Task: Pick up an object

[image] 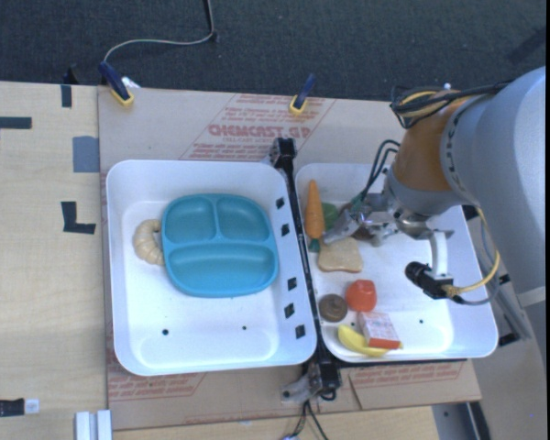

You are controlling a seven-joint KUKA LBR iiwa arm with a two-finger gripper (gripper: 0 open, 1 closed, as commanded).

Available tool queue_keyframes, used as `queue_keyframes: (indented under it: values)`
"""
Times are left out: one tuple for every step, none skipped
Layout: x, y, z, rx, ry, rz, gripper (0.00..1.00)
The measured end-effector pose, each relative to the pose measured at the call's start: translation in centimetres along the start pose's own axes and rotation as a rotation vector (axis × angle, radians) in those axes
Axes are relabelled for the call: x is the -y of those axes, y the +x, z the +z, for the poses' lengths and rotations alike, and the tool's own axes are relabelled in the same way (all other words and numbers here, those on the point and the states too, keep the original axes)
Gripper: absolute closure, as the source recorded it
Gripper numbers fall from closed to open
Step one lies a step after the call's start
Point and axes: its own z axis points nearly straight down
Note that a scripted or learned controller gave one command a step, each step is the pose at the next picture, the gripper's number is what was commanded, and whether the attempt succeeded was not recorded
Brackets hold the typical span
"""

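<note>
Front edge: a black clamp thing (316, 380) sits at the near end of the divider between the two bins, cables trailing off it toward the bottom.
Right bin (458, 337): near corner has a banana (356, 341) lying against a small red and white carton (378, 329). Just behind those, a brown round piece (333, 307) and a red tomato-looking thing (361, 294), side by side but apart.
Bread: a tan slice of toast (340, 258) lies flat mid-bin, right under the gripper's tip.
Carrot: orange carrot (314, 212) runs lengthwise along the bin's left wall, green end toward the front, just left of the gripper.
Gripper (341, 230): comes in from the right, low over the toast and carrot. The fingers look spread a bit and I can't see anything between them, so nothing picked yet as far as I can tell. Hard to say if a tip touches the toast.
Arm (440, 154): grey with the orange band, looming over the right bin's far right side, black cable loops and a connector hanging off it.
Left bin (133, 337): blue divided plate (220, 244) in the middle, with a beige pretzel-ish pastry (148, 242) tucked against its left edge.
Counter (37, 291): light wood, cardboard sheet (247, 126) under the bins, two blue-yellow clips (118, 84) at the far edge.
</note>
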Motion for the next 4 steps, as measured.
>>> queue_keyframes:
  values:
    - [-5.3, 1.5, -1.2, 0.000, 0.007, -0.001, 0.00]
    - [-2.9, 0.2, 0.2, 0.000, 0.005, -0.001, 0.00]
    - [-6.5, 1.0, 0.2, 0.006, 0.023, 0.000, 0.00]
    - [-3.7, 0.7, 0.2, 0.001, 0.004, -0.001, 0.00]
